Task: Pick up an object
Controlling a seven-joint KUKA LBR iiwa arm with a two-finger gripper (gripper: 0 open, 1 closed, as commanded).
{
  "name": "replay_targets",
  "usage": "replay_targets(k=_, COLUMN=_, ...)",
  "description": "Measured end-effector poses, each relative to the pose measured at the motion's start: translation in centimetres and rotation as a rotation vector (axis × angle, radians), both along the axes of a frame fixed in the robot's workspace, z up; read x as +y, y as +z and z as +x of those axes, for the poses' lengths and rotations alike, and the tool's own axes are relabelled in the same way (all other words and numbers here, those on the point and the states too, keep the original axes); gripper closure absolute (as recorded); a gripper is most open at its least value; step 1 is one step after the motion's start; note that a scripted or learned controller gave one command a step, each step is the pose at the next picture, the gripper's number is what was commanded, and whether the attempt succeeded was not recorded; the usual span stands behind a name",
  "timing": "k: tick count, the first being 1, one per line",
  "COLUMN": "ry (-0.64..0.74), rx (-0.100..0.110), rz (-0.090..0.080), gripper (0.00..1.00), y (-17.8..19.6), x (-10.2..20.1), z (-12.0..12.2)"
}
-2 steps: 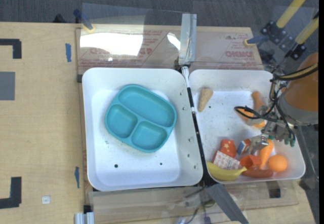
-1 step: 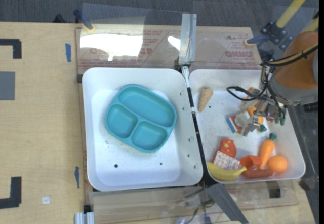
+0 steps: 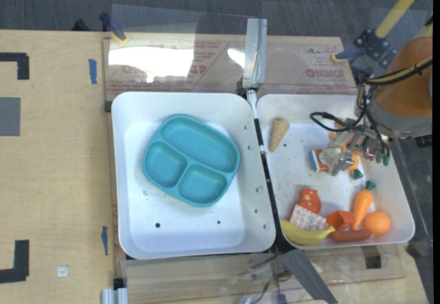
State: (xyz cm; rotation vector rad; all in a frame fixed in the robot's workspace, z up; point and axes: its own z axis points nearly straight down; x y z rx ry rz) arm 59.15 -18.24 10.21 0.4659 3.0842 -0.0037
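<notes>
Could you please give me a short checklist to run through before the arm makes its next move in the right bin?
1. Gripper is over the right bin: ok, it hangs low above the small white, blue and orange item.
2. An object sits between the fingers: cannot tell, the toys and cables blur together there.
3. Cables near the wrist are free of the toys: cannot tell.
4. Other targets are within the bin: ok, carrot, orange ball and banana lie along the near edge.
5. Teal tray stays out of the path: ok, it rests in the left bin.
</notes>
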Motion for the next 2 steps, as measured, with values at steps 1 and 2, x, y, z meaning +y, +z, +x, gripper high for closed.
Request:
replay_targets(k=1, ry=-0.087, rx=0.002, rz=0.005, gripper=1.00, y=12.0, x=3.6, z=4.1)
replay_targets(k=2, ry=-0.112, rx=0.010, rz=0.005, gripper=1.00, y=-0.4, x=4.2, z=1.0)
